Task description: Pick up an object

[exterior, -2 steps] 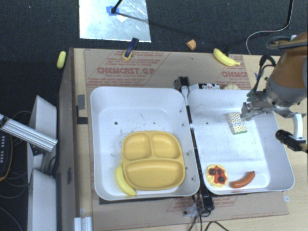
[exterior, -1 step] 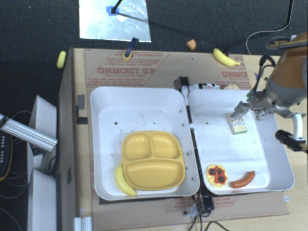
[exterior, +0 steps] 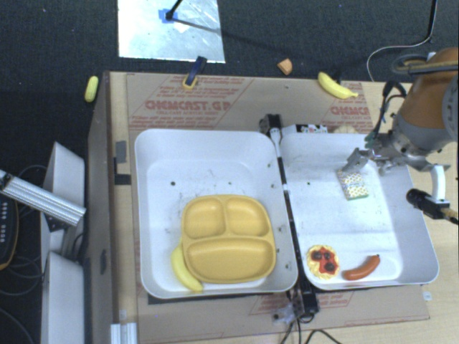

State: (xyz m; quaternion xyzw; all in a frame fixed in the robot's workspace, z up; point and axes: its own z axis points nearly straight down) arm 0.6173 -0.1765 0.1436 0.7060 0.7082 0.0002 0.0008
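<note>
In the right bin, sausage lying near-horizontal, right end raised

Arm reaches leftward, claw angled downward.

Both bins are white. The divided tray at lower centre is plain yellow, as is the banana at its lower-left edge. The small card right of centre carries a speckled green-and-white pattern. The round pizza toy is yellow with red patches. The sausage is orange-red. The surface is tan with red lettering.
</note>
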